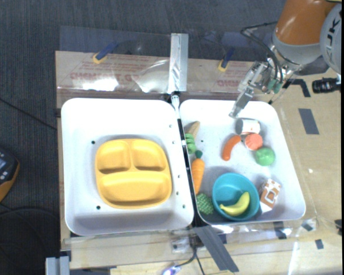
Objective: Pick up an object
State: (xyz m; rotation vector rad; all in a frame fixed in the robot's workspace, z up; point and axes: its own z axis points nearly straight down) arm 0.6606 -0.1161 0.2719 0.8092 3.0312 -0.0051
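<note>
My gripper [238, 110] hangs over the far edge of the right bin [286, 153], tilted down to the left, with nothing seen in it. Just below and to the right of its tip lies a small white and grey can [249, 125]. Beside the can are a red-orange tomato [253, 141], an orange-red pepper [230, 146] and a green ball [265, 156]. A carrot [197, 173] lies along the bin's left wall. A blue bowl [232, 191] at the front holds a banana [237, 204]. A white and orange carton [269, 192] sits to its right.
The left bin [80, 130] holds a yellow divided plate [132, 173]. A pale corn-like piece [191, 130] and a green leafy item [204, 203] lie against the right bin's left wall. A metal divider post [178, 62] stands behind the bins.
</note>
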